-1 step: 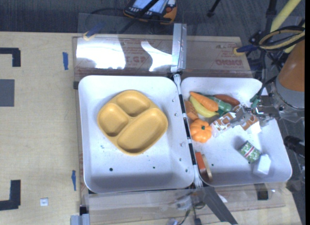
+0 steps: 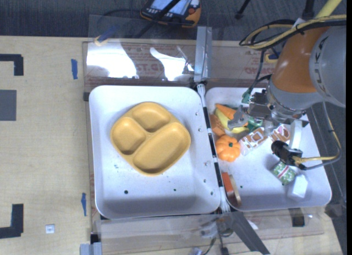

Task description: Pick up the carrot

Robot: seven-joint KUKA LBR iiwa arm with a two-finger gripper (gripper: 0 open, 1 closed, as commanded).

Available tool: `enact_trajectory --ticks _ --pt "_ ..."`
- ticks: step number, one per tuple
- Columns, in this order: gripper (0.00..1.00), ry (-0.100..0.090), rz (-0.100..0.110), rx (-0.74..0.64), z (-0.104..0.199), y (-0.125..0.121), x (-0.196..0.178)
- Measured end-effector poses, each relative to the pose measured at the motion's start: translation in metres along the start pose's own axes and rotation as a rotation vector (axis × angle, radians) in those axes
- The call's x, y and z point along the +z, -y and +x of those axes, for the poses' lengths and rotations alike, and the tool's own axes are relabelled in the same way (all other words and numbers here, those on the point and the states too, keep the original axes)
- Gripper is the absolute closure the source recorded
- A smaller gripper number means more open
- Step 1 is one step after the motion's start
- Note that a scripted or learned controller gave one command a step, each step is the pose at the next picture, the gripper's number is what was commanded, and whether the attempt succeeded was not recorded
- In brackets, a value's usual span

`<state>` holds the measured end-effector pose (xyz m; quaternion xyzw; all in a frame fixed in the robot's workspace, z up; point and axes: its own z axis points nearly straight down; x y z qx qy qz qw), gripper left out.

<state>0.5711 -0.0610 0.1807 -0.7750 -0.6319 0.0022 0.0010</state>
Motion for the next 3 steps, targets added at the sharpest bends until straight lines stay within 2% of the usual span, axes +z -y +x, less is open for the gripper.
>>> enact_trajectory --ticks 1,2,3 --pt "0.0 -0.001 0.0 -0.113 -0.015 -0.043 0.075" --pt "0.0 0.0 0.001 0.089 -0.084 -0.046 -0.042" --pt "0.0 -0.001 0.002 0.175 -0.046 -0.056 0.09"
